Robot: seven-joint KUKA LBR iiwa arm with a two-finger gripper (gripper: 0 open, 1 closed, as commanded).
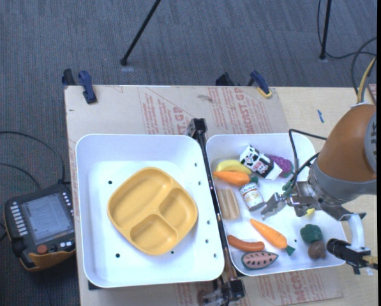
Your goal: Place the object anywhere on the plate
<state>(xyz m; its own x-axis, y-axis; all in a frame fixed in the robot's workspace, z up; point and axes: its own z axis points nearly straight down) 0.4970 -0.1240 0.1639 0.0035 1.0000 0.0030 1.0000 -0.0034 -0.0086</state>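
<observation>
The yellow divided plate (153,210) lies in the left white bin (91,171) with nothing on it. The right bin (305,143) holds several toy foods: a banana (231,166), an orange carrot (233,177), a cow-print milk carton (256,160), a small jar (251,196), a tan bread stick (228,204), a second carrot (268,233), a red sausage (246,243) and a watermelon slice (259,259). My gripper (271,206) hangs low over the right bin, just right of the jar and above the second carrot. I see nothing held in it.
A purple item (281,164) lies by the carton. Broccoli (311,233) and a brown piece (316,250) sit at the right bin's near right. A black divider (206,171) runs between the bins. Blue clamps (87,85) grip the bench's far edge.
</observation>
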